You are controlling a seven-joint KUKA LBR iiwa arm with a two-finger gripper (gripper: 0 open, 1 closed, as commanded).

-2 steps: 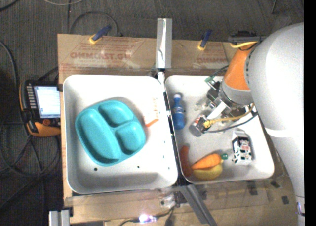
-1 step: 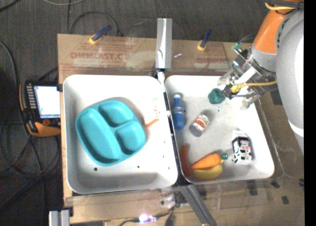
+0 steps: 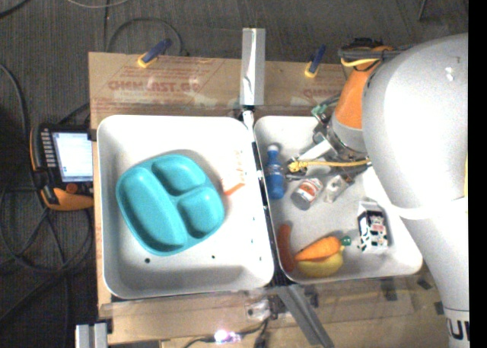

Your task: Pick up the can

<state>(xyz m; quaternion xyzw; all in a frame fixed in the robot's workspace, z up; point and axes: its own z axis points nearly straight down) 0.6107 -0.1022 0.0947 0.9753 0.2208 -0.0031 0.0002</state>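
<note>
**A:** Where's your gripper?

**B:** My gripper (image 3: 323,175) is low in the right bin (image 3: 403,263), near its top middle. My arm (image 3: 418,126) comes in from the right and hangs over that side of the bin, orange band (image 3: 351,106) just above the wrist.

**A:** And the can?

**B:** The can (image 3: 307,190) lies on its side on the bin floor, right beside my fingers, a little below and left of them. It's small, silvery, with a red label.

**A:** Have you got it?

**B:** I can't tell. The wrist and some yellow cable crowd the spot, so I can't make out whether my fingers are apart or together, or whether the can sits between them.

**A:** What else is in there?

**B:** A blue bottle (image 3: 274,174) stands along the left wall, near the can. Down at the front, a carrot (image 3: 319,248) rests on a yellow fruit (image 3: 319,265), with a reddish-brown piece (image 3: 284,244) just left of them. A black-and-white carton (image 3: 373,231) lies toward the right, partly under my arm.

**A:** And the left bin?

**B:** The left bin (image 3: 122,270) holds a teal plate (image 3: 171,202) with three sections, tilted, and a small orange thing (image 3: 233,185) by its right edge.
</note>
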